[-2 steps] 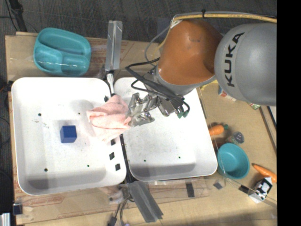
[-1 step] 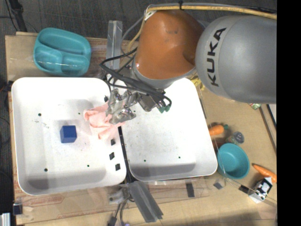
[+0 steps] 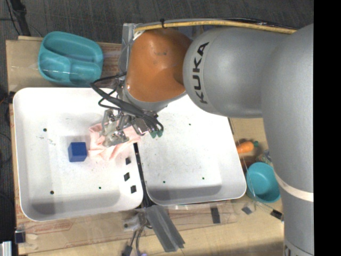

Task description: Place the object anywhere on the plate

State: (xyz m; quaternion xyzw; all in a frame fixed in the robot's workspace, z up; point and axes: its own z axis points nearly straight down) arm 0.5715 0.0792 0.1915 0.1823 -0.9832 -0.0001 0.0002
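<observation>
A small blue cube (image 3: 78, 151) rests on the floor of the left white bin (image 3: 32, 196), left of centre. Just to its right lies a pale pink plate (image 3: 108, 149), partly covered by the arm's wrist. My gripper (image 3: 117, 132) hangs low over the pink plate's upper part, near the left bin's right wall, with cables looping around it. The cube lies apart from the gripper, a short way to its left. The orange band and the grey arm hide the back of both bins.
A teal divided dish (image 3: 69, 57) sits on the bench beyond the left bin's far corner. The right white bin (image 3: 213, 188) lies under the arm. A teal bowl (image 3: 262, 181) and an orange item (image 3: 245, 147) stand right of it.
</observation>
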